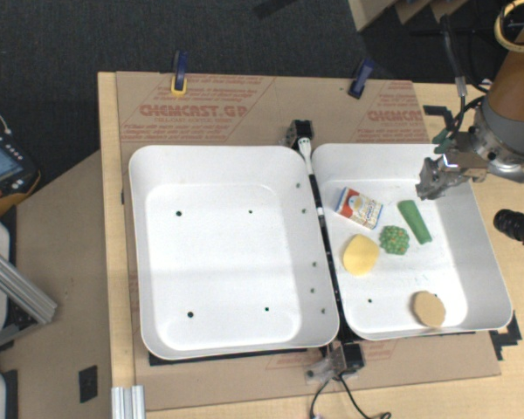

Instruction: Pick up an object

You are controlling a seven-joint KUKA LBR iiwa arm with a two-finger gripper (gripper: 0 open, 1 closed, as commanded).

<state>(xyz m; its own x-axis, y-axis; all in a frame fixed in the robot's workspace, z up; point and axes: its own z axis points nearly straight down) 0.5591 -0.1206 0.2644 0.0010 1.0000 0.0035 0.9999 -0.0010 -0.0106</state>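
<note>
The right bin holds several small objects. A small white packet with red and blue print lies near its upper left. To the right of it lies a green stick, and a green bumpy ball sits just below that. A yellow lump rests left of the ball, and a tan round piece lies near the front edge. My gripper hangs over the bin's upper right, just above the green stick's top end, with nothing seen between it and the objects.
The left bin sits beside the right one, with a black clip at the seam's top. Cardboard lies under both bins, held by two clamps at the back. A dark object rests at the right edge.
</note>
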